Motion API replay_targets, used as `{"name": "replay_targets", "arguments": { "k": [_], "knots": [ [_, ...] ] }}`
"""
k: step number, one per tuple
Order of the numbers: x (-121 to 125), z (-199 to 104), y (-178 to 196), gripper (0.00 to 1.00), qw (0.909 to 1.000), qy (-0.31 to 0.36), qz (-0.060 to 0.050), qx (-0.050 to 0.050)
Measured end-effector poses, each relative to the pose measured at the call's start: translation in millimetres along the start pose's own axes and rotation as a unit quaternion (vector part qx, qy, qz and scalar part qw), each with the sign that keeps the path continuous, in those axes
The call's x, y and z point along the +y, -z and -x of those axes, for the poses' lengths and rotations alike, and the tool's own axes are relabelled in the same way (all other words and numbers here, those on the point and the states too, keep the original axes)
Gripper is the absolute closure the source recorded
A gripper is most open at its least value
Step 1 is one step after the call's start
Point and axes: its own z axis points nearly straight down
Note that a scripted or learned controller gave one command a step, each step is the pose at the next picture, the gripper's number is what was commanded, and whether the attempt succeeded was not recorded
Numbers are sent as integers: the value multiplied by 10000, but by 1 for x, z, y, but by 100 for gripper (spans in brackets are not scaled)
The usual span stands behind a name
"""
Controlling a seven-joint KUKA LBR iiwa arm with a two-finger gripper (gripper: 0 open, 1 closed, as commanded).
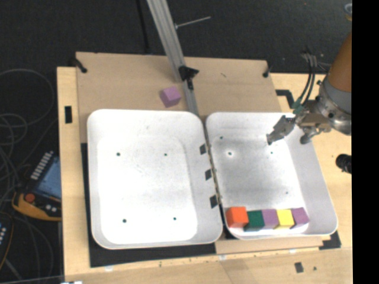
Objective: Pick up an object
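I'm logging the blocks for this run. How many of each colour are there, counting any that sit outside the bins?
Orange block: 1
Green block: 1
Yellow block: 1
Purple blocks: 3, two in the right bin, one on the bench
Total: 6

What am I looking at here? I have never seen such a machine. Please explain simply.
This is one picture from a camera fixed above a bench, looking down at a slant. A robot arm reaches in from the right; its gripper hangs over the right bin, holding nothing. Two shallow white bins sit side by side. In the right bin's near edge lie five small blocks: orange, green, purple, yellow, purple. Another purple block lies on the bench behind the left bin.
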Motion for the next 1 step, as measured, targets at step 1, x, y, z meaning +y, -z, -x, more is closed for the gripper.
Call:
{"name": "replay_targets", "arguments": {
  "k": [1],
  "knots": [
    [-64,45,-41,0,10000,-19,-35,-9]
  ]
}}
